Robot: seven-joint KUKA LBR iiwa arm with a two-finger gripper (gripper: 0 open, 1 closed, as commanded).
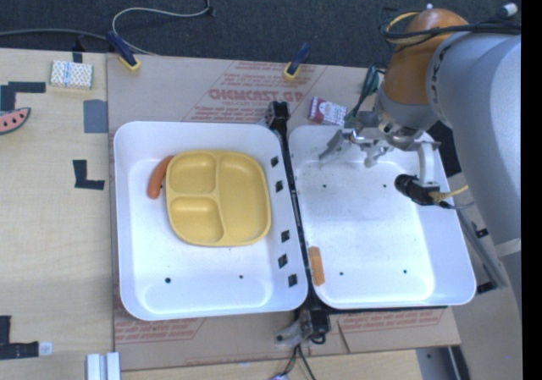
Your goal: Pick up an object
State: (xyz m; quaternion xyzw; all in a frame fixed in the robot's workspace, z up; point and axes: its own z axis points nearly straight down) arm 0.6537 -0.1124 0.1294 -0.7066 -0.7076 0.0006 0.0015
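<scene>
From my remote seat, nothing is picked up yet. The arm takes up the right side of the frame, hanging over the upper part of the right bin. The left bin sits just beside it, mid-frame, on the table. Candidates to grab: the yellow divided plate in the left bin, with an orange sausage-shaped piece touching its left edge. There's also a small orange piece at the right bin's lower-left edge, well apart from the end effector. That one hovers near the bin's top rim, fingers spread fairly wide and nothing between them. So I'd say the whole pick is still ahead: choose a target, descend, close.
</scene>
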